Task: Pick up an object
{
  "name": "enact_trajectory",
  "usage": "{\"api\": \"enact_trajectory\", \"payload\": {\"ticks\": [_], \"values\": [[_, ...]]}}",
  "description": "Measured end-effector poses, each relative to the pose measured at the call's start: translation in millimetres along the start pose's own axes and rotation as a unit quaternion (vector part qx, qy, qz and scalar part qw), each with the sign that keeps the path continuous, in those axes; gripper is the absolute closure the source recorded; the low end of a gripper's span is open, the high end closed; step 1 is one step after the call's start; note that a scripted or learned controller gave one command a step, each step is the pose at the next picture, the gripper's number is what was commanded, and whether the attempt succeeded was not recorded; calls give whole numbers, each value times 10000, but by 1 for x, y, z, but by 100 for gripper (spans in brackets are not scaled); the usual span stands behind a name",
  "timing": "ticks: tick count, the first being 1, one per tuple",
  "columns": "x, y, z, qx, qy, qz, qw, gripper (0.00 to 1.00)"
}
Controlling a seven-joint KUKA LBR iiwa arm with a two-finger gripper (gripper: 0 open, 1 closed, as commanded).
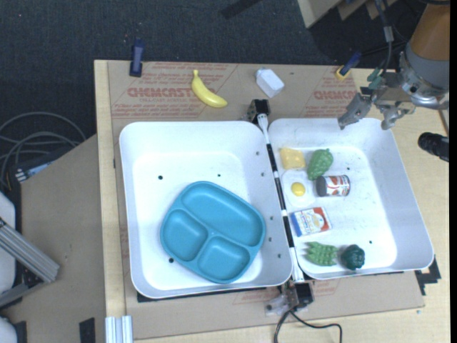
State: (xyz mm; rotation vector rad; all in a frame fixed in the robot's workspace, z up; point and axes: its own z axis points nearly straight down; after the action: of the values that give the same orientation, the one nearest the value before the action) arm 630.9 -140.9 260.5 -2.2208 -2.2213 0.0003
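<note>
My gripper (371, 119) hangs over the far edge of the right bin (400, 191), fingers spread apart with nothing between them. Below it in that bin lie a yellow block (290, 157), a green leafy toy (320, 162), a small red-labelled can (333, 186) on its side, a fried-egg toy (298, 189) and a blue-and-red carton (309, 221). Near the front rim sit a green spiky toy (320, 253) and a dark green ball (352, 257). All of them lie apart from the gripper.
The left bin (143, 163) holds a blue divided tray (212, 230). Behind the bins on the bench lie a yellow banana (206, 91), a white block (270, 83) and a blue marker (136, 57). Cables trail at the left.
</note>
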Motion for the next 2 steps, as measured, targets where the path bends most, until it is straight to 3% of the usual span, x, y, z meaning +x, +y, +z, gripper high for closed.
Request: {"api": "enact_trajectory", "payload": {"ticks": [1, 2], "values": [[4, -1, 167, 19, 4, 4, 10000, 0], [41, -23, 175, -1, 4, -2, 10000, 0]]}}
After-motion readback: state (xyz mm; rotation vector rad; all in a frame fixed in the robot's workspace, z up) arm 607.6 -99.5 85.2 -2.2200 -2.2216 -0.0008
